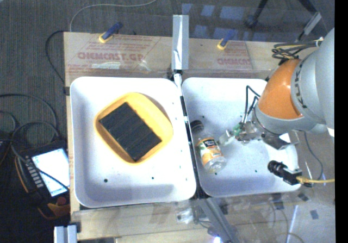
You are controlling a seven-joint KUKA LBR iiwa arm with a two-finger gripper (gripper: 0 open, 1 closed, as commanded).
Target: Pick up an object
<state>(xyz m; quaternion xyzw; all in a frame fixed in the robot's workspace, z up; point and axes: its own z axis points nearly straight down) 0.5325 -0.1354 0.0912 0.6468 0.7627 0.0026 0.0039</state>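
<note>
A small clear bottle [210, 153] with a yellow-orange label lies on its side near the left wall of the right bin [239, 182]. A small dark round thing [196, 126] sits just above it by the divider. My gripper [236, 134] hangs low over the middle of the right bin, a short way right of the bottle and apart from it. The grey arm with its orange band [280, 98] covers the bin's right side. In the left bin [87, 182] a yellow dish [109, 114] holds a black ribbed block [130, 131].
Both bins rest on a brown board [119, 57] with two clamps at its back edge. A metal post [178, 46] rises between the bins at the back. Bare white floor shows at the front of the right bin.
</note>
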